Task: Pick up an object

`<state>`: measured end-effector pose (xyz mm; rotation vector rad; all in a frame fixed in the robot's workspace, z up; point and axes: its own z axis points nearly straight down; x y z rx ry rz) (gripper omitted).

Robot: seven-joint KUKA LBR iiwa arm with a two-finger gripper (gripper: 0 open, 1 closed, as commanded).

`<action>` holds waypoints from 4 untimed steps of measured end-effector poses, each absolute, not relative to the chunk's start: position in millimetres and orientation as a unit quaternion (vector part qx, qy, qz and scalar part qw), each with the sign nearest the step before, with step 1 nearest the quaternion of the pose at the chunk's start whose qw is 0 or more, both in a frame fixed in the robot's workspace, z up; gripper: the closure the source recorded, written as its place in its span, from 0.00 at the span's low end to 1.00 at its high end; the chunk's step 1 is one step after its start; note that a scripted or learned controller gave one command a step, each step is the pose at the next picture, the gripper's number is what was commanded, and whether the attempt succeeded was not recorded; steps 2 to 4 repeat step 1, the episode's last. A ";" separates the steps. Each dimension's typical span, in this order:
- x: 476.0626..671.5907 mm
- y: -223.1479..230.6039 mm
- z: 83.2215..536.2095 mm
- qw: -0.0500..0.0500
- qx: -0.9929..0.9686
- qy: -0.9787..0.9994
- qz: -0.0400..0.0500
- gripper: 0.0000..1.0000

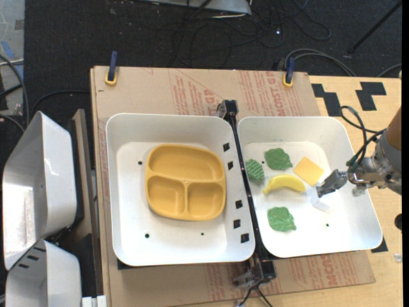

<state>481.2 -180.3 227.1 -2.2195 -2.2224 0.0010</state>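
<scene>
Two white bins [128, 171] on cardboard-topped bench [192, 88], dark cabled floor [307, 24]

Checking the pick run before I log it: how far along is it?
Done: the arm has brought the gripper into the right bin, near the yellow block and banana. In hand: nothing seen between its fingers. Left: the pick itself; both leafy green pieces and the ridged green piece lie on the bin floor. The yellow tray sits in the left bin.
</scene>
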 end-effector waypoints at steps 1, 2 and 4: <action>477.7 -177.7 183.6 0.002 -0.708 -0.707 0.001 0.00; 477.7 -177.7 183.6 0.002 -0.708 -0.707 0.001 0.00; 477.7 -177.7 183.6 0.002 -0.708 -0.707 0.001 0.00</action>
